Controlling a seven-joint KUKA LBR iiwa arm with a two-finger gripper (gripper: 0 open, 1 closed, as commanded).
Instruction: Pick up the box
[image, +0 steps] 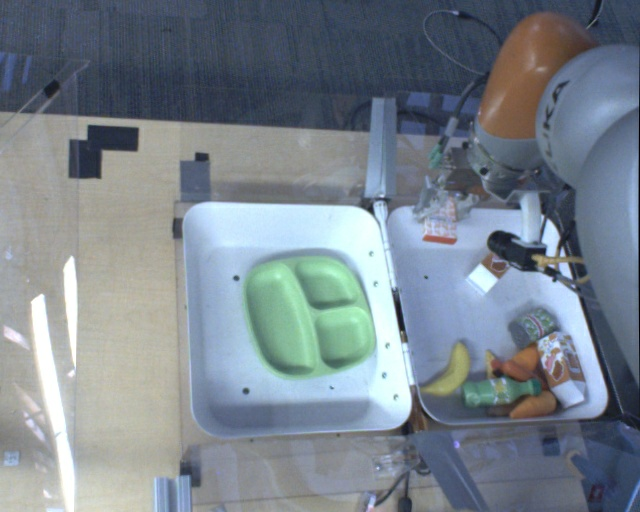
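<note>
Right bin (440, 300): box (440, 222) seemingly upright.

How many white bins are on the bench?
2. The left bin holds a green tray. The right bin holds a banana and other small things.

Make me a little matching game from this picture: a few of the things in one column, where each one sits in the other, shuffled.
Things:
1. green tray
2. banana
3. can
4. pincer

Places:
A. near edge of the right bin, by the divider
B. far left corner of the right bin
C. middle of the left bin
D. right side of the right bin, above the pile of food

Pairs: 1-C, 2-A, 3-D, 4-B
</note>
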